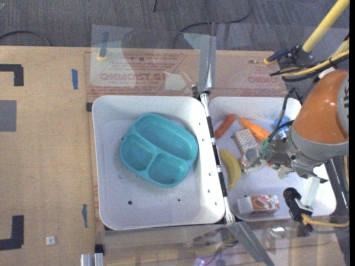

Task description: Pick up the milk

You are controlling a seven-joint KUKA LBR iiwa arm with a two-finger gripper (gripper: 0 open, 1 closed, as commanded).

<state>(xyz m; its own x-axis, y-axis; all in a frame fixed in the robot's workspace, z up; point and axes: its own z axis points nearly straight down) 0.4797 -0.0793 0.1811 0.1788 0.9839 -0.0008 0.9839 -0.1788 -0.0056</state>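
The milk (259,204) is a small white carton with a red-orange label. It lies on its side near the front edge of the right bin (327,204). My gripper (252,158) hangs over the middle of that bin, behind the carton and apart from it. It is close to a brown speckled packet (244,139) and the banana (232,168). The orange band of the arm (321,112) covers the bin's right part.
In the right bin, an orange carrot (254,128) and a red sausage-like piece (224,126) lie at the back. A teal divided plate (159,149) sits in the left bin (111,204). The bins' shared wall (213,154) runs just left of the banana.
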